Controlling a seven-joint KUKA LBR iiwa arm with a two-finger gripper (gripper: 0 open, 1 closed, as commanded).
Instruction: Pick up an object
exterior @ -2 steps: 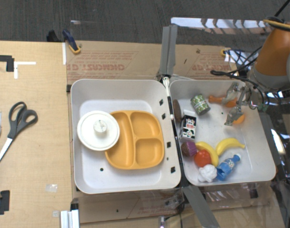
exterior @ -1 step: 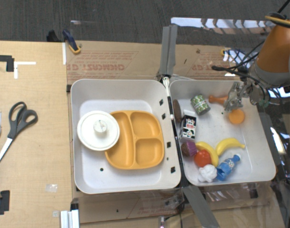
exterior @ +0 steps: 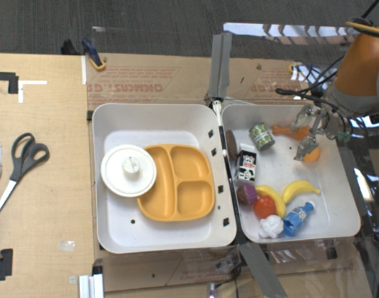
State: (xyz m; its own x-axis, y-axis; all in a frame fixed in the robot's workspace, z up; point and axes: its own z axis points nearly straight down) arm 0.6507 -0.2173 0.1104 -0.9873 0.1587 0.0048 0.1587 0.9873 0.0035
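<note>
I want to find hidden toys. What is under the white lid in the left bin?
The lid overlaps the yellow tray's left edge and the bin floor. Anything beneath it is covered.

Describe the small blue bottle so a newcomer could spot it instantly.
Look in the right-hand white bin, at its near edge. The blue bottle lies there tilted, beside a white crumpled lump and just below the banana. It is the only blue item in that bin.

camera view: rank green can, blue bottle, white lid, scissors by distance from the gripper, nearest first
From the gripper, over the right bin's far right part:
1. Green can, right bin, just left of the gripper.
2. Blue bottle, right bin, near edge.
3. White lid, left bin, beside the yellow tray.
4. Scissors, on the bench, far left.
</note>
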